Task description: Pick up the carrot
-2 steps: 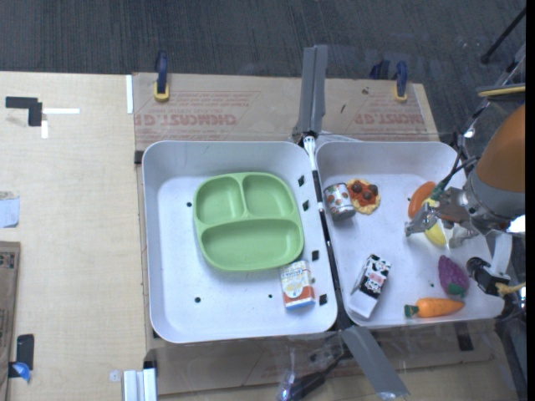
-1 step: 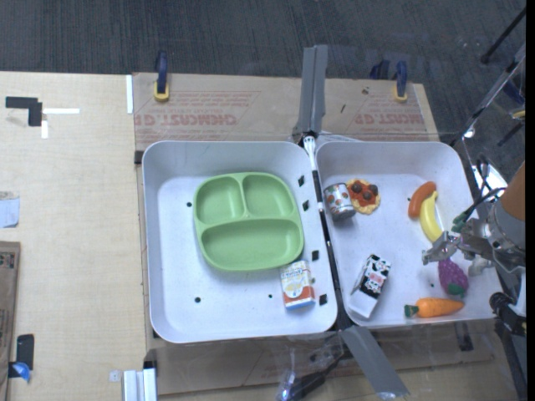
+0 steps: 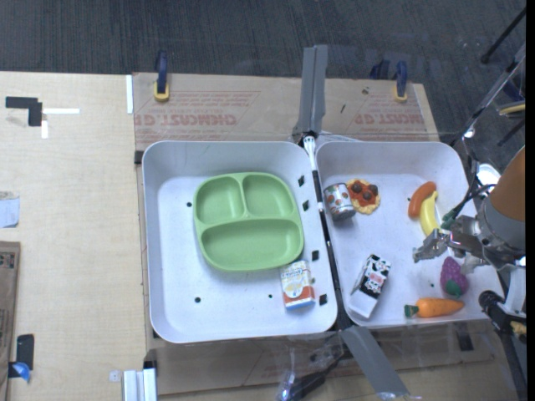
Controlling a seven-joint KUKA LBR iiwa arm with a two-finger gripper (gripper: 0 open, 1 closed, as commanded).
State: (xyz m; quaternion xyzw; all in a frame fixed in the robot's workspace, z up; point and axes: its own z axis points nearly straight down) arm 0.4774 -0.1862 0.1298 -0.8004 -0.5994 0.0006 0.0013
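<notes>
Carrot (image 3: 438, 307) is seen lying flat near the front edge of the right bin (image 3: 393, 161), green top toward the left, orange body pointing right. It is not touched by anything; a purple item (image 3: 452, 276) is placed just behind it, close but apart.

Arm (image 3: 508, 211) is entered from the right, over the right bin's right rim. Claw (image 3: 434, 247) is held above the bin floor, pointing left, between the banana (image 3: 430, 215) behind it and the purple item in front of it. Its fingers appear slightly spread, with nothing gripped between them. Claw is located behind the carrot and apart from it.

Other contents of the right bin are recorded as follows. An orange piece (image 3: 420, 198) is set against the banana at the back right. A small pizza (image 3: 364, 195) and a can (image 3: 338, 200) are found side by side near the back left, the can close to the divider. A black-and-white carton (image 3: 369, 281) is laid tilted at front centre, well left of the carrot.

Left bin (image 3: 167, 249) is occupied by a green divided plate (image 3: 248, 221) at centre and a small box (image 3: 298, 285) at its front right corner, just beside the plate's rim.

Both bins are carried on a cardboard sheet (image 3: 226, 103) on the counter (image 3: 67, 224).
</notes>
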